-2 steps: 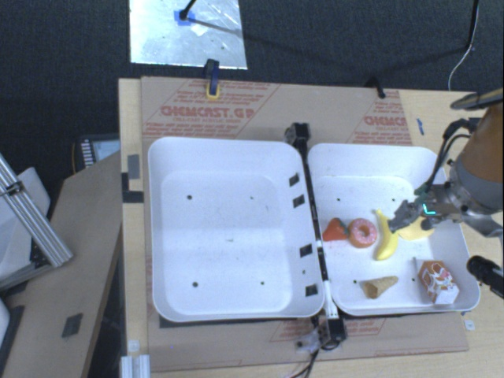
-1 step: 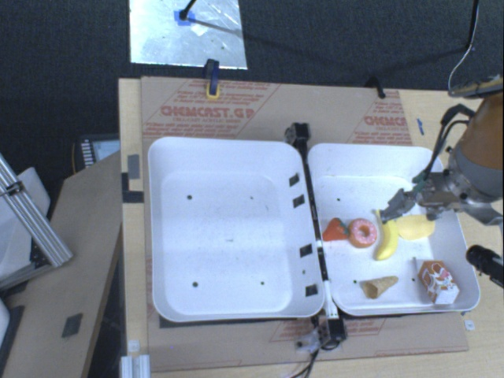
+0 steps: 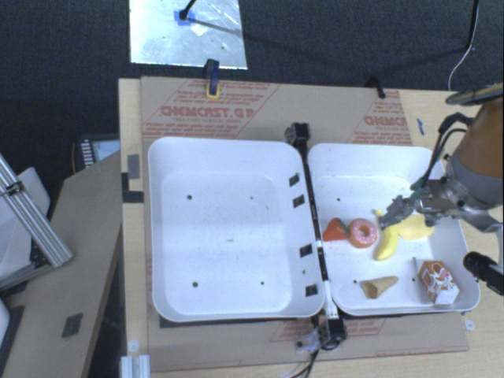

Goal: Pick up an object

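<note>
Hovering low in the right bin (image 3: 346, 164), gripper (image 3: 391, 211) just above the banana (image 3: 387, 244) — long axis running toward the near rim — finger gap impossible to tell.

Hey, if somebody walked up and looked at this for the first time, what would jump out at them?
Probably the bright cluster in the right bin: a pink donut touching a red piece, with a yellow banana beside them. The gripper hangs just above that group, reaching in from the right. The left bin is a big plain white contrast.
</note>
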`<action>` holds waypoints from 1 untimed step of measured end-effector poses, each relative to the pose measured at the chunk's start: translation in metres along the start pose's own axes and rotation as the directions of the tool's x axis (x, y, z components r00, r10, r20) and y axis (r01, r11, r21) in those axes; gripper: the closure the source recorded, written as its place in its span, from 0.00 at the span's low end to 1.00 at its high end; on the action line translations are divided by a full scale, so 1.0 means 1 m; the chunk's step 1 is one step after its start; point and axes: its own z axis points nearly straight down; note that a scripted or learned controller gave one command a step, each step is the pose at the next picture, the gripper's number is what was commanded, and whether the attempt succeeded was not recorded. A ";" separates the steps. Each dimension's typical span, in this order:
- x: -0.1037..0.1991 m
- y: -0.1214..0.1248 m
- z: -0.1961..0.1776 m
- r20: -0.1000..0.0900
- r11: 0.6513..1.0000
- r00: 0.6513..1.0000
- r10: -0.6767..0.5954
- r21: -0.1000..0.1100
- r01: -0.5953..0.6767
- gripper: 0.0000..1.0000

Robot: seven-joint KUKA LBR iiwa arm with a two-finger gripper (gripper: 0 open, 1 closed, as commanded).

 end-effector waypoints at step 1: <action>-0.005 0.005 0.020 0.000 1.000 1.000 0.001 0.001 -0.001 0.00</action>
